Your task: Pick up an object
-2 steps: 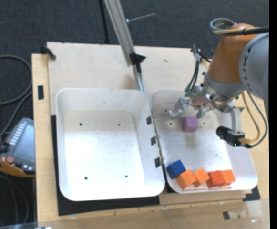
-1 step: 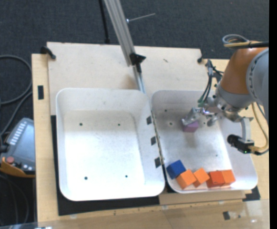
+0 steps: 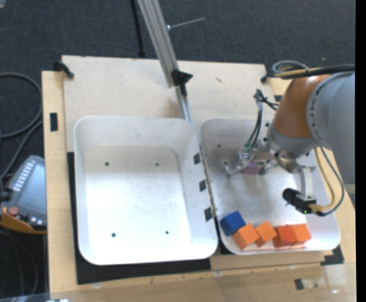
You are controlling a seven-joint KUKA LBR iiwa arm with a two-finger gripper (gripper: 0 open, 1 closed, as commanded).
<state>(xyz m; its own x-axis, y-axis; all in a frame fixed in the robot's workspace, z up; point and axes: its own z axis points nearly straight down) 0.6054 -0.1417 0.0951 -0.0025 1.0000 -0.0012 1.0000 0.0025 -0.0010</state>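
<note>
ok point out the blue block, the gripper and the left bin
blue block (image 3: 232,221), camera view, on its top face
gripper (image 3: 251,164), camera view, at the fingertips in the right bin
left bin (image 3: 85,128), camera view, on its far left rim

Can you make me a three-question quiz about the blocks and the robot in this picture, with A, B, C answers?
1. Where are the blocks?
A. left bin
B. right bin
C. on the floor

2. How many blocks are blue?
A. one
B. two
C. three

3. Where is the gripper?
A. over the left bin
B. touching the blue block
C. over the right bin, apart from the blocks

Answers:
1 B: the blue block and orange blocks lie along the right bin's near edge.
2 A: one blue, the rest orange.
3 C: the gripper is over the right bin's middle, away from the blocks.
</note>
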